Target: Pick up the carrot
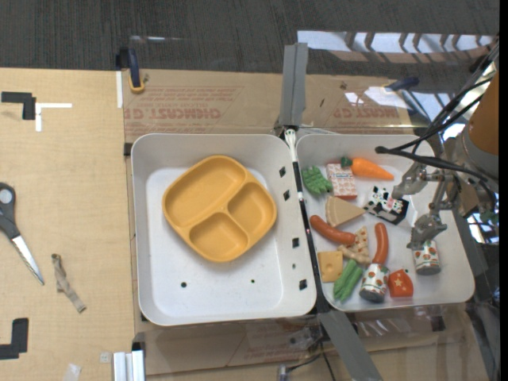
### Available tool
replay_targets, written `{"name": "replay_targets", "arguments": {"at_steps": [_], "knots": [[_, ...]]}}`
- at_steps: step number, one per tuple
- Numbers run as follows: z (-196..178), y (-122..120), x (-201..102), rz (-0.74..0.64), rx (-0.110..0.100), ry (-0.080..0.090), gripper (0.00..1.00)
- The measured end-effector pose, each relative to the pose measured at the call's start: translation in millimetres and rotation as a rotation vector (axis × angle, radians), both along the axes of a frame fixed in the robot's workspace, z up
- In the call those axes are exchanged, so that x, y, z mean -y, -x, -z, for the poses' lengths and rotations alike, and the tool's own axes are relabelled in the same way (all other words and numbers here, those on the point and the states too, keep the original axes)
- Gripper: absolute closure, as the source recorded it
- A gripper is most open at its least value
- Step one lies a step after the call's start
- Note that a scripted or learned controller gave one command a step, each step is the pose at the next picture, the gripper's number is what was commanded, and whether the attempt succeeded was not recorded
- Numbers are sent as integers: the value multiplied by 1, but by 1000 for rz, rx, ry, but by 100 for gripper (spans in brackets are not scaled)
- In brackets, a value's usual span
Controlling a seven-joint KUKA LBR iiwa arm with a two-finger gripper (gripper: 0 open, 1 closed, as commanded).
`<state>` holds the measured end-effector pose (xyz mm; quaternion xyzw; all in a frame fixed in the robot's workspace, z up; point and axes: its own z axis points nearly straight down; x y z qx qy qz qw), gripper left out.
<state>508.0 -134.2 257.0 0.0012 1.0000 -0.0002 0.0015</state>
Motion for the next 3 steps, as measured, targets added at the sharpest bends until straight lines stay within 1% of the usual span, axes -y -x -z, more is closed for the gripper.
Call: {"name": "replay_targets", "arguments": {"at_steps": [1,2,3], "knots": [[-131,-20,47,118,4,1,0],[22,-72,87,153,0,0,0],[147,-83,86,-15,1,0,0]]}}
